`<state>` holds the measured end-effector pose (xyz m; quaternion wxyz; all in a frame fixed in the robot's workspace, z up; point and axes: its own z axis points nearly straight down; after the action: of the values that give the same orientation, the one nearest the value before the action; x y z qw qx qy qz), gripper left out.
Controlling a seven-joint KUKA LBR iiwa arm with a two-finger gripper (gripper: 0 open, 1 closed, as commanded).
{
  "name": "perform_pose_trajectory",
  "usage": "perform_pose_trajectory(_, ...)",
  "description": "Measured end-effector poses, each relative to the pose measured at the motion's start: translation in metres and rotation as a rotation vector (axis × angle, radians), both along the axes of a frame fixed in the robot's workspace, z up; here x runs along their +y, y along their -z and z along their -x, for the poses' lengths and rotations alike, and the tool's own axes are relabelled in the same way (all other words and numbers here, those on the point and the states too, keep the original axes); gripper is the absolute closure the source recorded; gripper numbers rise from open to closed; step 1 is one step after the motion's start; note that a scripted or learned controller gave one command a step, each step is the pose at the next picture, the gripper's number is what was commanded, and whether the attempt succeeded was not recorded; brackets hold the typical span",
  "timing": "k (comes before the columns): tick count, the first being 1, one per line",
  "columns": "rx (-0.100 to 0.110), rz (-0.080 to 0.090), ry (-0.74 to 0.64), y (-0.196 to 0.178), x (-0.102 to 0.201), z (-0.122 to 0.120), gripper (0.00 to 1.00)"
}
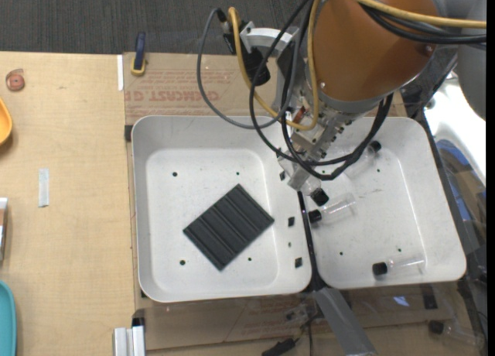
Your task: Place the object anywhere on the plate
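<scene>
Here, one ribbed black plate (pixel 229 226), two white bins (pixel 155 215).

Arm (pixel 433 6) comes in from right: grey casing at upper right w/ smooth rounded shell, then big glossy orange-brown dome (pixel 371 29) above wrist, catching light on its lower right. Under the dome, a short silver-grey wrist section (pixel 340 107) w/ small fittings, partly hidden by wiring. Cables: several thin black ones (pixel 232 107) loop out wide to the left and sag under the wrist; yellow ones (pixel 402 8) run across top of dome, another yellow strand by a white bracket (pixel 267 37) w/ black connector. Gripper (pixel 305 184) is small, pale grey metal w/ black bits near tip; finer detail too small to tell.
</scene>
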<state>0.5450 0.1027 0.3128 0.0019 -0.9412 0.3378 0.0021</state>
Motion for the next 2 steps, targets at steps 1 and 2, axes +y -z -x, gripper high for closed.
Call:
perform_pose_trajectory(1, 0.0, 0.0, -0.001, 0.0001, 0.0, 0.0, 0.0)
perform_pose_trajectory(2, 0.004, -0.005, 0.007, -0.0073, 0.0002, -0.0007, 1.0)
